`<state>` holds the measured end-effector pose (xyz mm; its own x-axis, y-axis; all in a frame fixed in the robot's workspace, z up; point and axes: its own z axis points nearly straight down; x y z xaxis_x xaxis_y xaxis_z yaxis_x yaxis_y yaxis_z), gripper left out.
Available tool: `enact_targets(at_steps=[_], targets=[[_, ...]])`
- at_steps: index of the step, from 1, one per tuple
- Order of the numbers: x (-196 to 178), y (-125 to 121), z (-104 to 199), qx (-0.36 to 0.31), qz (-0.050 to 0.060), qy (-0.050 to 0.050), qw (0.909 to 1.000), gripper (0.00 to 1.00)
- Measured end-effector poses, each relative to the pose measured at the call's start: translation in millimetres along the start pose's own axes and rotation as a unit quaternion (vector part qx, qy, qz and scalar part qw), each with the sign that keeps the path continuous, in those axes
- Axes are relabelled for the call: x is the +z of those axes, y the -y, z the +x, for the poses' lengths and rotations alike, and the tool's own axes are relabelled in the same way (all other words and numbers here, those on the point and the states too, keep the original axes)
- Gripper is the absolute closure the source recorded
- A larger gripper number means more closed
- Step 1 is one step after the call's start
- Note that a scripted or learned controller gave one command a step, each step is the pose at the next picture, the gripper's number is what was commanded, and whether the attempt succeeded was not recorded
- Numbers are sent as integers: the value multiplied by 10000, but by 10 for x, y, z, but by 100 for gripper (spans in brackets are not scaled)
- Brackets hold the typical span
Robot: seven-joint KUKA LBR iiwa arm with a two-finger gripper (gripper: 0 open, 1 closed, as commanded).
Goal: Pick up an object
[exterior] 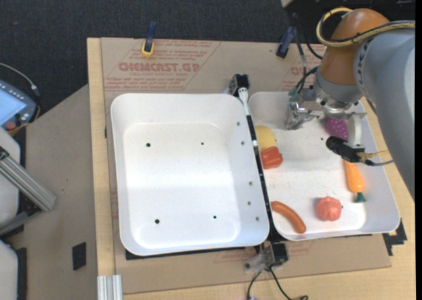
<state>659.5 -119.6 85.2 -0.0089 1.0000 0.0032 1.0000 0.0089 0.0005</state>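
while the gripper [330, 115] hovers over the purple grapes [335, 125], a pick is being lined up in the right bin [379, 216].
centre the descent on the bunch, near the bin's far edge; its long axis isn't readable, half hidden. whether the jaws are spread, i cannot tell. nearby: a carrot [354, 176] pointing away from the camera, a sausage [289, 216] lying diagonally.

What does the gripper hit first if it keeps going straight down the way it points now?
Most likely the purple grape bunch, which sits directly under the gripper in the right bin. If it passes beside the grapes, it meets the bin floor. From this slanted view, depth is unclear, so the exact line is uncertain.
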Motion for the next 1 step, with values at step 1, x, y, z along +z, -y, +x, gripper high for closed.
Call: enact_targets(at_steps=[1], targets=[[-1034,619,-410,67,-27,32,10000,100]])
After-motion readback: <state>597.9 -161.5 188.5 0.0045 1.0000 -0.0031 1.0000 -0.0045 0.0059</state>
